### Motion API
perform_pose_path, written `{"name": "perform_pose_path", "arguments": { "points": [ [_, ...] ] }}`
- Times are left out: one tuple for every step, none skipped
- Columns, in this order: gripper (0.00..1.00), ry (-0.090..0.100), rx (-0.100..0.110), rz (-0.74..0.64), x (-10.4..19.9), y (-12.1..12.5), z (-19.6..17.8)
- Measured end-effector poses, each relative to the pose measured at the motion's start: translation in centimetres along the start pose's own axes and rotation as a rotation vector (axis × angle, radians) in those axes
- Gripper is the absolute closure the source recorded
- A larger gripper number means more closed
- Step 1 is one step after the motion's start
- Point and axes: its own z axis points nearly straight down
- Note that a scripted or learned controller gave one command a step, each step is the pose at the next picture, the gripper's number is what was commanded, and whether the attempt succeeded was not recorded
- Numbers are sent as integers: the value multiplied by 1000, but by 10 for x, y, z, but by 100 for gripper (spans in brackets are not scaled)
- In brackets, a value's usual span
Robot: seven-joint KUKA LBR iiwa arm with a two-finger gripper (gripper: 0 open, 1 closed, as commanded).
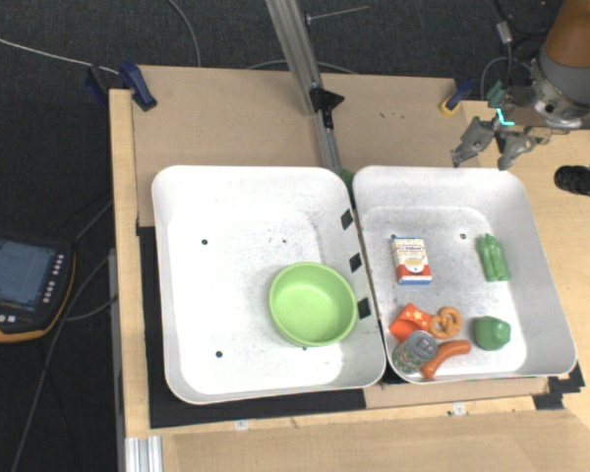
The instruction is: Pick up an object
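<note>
While the gripper [494,150] is held spread and empty, the small carton [411,261] is judged light, stiff, best pinched across its sides.

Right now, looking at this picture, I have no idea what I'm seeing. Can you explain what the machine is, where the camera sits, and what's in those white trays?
The photo comes from one fixed camera above a wooden bench, looking down at a slant. The machine at the upper right is a robot arm; its gripper, a two-finger claw, hangs above the far edge of the right bin with its fingers spread, and nothing is between them.

Two shallow white bins sit side by side. The left bin holds a light green bowl. The right bin holds a small white and orange box, a long green item, a rounded green item, and a cluster of small toy-like pieces near its front corner.
</note>
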Motion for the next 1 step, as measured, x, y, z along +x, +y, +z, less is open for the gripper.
{"name": "perform_pose_path", "arguments": {
  "points": [
    [0,0,0,0,0,0,0]
  ]
}}
